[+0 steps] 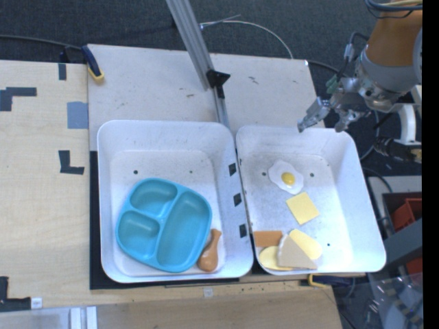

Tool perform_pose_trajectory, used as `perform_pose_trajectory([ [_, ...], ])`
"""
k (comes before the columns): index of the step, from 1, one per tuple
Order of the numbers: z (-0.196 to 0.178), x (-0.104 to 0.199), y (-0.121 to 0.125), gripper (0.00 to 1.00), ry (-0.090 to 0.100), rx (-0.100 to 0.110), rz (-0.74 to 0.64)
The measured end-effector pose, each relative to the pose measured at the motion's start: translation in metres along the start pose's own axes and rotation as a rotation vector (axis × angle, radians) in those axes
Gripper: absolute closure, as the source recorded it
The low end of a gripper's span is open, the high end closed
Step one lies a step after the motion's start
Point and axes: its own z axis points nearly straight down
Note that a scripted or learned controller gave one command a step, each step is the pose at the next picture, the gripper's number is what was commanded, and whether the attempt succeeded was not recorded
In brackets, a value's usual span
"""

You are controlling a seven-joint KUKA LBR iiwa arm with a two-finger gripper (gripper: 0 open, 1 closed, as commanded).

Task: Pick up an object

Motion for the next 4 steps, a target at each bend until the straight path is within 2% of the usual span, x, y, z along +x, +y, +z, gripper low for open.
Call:
perform_pose_trajectory([
  [1,0.045,0.005,0.003,0.00,-0.001,0.004,0.001],
  [2,0.101,0.031,0.000,0.00,0.001,0.006,0.000],
  [3,0.099,0.046,-0.004,0.00,0.000,0.002,0.000],
  [4,0.136,0.008,-0.007,0.00,-0.002,0.005,0.005],
])
